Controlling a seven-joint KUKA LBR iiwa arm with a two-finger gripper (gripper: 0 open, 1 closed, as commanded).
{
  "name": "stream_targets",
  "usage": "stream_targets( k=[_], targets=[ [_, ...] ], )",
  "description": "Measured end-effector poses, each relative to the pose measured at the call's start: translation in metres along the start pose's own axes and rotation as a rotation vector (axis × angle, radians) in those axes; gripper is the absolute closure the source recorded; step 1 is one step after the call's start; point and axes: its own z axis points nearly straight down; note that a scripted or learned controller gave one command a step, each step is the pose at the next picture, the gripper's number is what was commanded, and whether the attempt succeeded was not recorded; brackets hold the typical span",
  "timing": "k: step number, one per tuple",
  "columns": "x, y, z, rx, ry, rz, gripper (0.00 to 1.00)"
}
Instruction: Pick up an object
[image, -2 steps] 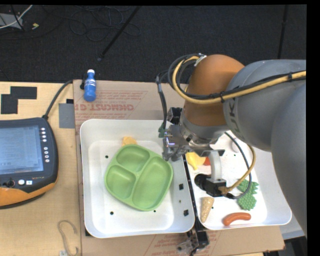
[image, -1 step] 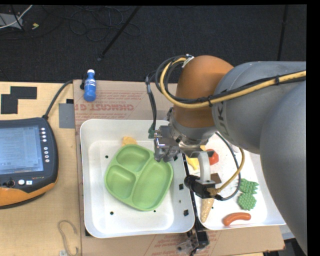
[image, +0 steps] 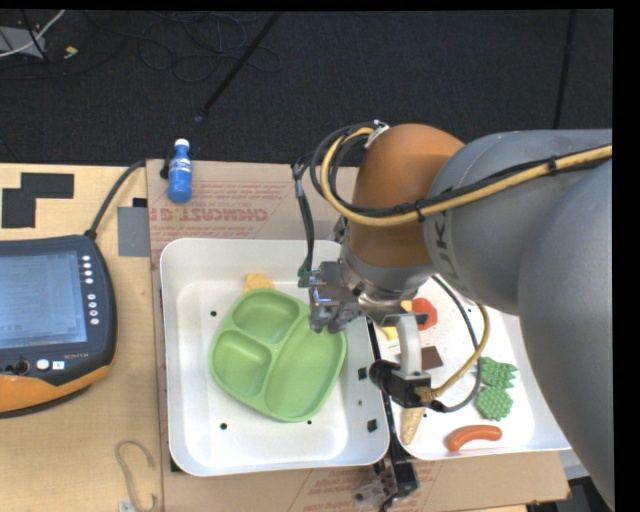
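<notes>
A green divided plate (image: 275, 357) lies tilted in the left white bin (image: 190, 400). A small yellow piece (image: 258, 282) peeks out behind the plate's far rim. My gripper (image: 323, 315) hangs below the orange wrist band, low over the plate's right rim near the wall between the bins. The arm covers much of the right bin (image: 530, 425). Showing there are a red piece (image: 426, 313), a brown block (image: 431, 357), a green bumpy toy (image: 493, 390), an orange sausage (image: 472, 437) and a pale cone (image: 410, 422).
A blue bottle (image: 180, 172) stands on the cardboard behind the left bin. A tablet-like pendant (image: 45, 310) lies at the left of the bench. Cables loop around the wrist and hang over the bin divider.
</notes>
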Motion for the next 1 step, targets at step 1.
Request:
stream_targets(
  k=[1],
  targets=[
    [-0.0051,0.0131,-0.0111,-0.002,0.001,0.001,1.00]
  ],
)
